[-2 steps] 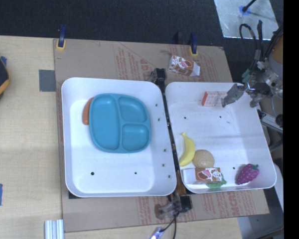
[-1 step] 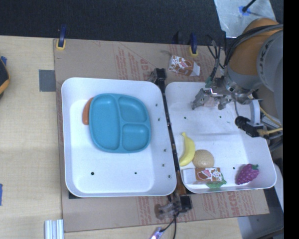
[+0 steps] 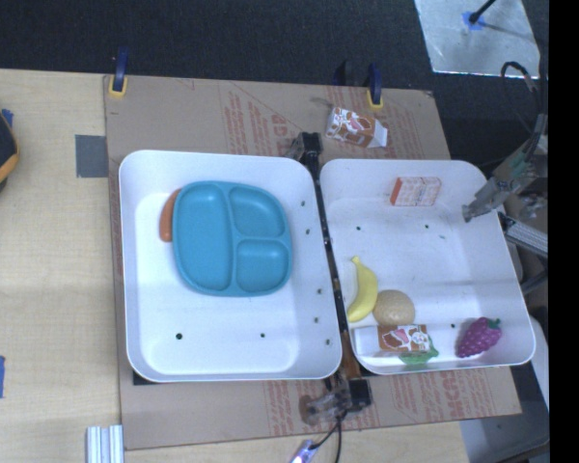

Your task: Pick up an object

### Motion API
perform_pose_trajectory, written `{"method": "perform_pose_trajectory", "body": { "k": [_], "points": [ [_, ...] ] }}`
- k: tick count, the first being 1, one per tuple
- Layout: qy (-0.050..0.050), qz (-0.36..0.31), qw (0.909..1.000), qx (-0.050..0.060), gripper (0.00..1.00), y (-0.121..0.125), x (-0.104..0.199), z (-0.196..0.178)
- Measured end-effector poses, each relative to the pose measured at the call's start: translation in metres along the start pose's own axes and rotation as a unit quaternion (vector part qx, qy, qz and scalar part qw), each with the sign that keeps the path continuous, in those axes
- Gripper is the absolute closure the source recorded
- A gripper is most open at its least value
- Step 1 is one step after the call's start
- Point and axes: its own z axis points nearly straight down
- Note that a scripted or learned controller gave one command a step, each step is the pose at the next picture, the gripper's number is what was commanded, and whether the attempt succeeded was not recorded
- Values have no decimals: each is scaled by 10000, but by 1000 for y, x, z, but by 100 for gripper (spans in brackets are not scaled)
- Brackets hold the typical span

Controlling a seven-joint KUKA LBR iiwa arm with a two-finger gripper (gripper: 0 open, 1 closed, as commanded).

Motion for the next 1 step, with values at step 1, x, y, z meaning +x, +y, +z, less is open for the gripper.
{"method": "perform_pose_trajectory", "body": {
  "k": [1],
  "points": [
    [12, -14, 10000, 26, 0, 63, 2, 80]
  ]
}}
